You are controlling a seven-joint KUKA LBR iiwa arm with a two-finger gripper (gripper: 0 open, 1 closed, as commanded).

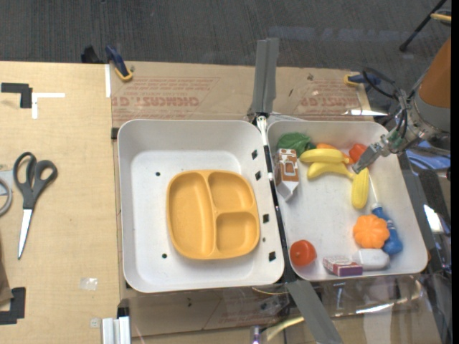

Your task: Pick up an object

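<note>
Many toys crowded near the jaws (367, 156): bananas (326, 162), corn (360, 188); jaw state unclear.

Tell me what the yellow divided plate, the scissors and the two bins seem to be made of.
Yellow three-compartment plate: likely moulded plastic, matte, uniform colour with soft rounded ridges. Grey-handled scissors: shiny metal blades, handles probably plastic. Left white shallow bin and right white shallow bin: seemingly thin formed plastic, smooth and slightly glossy, with rounded corners; coated metal cannot be ruled out.
</note>
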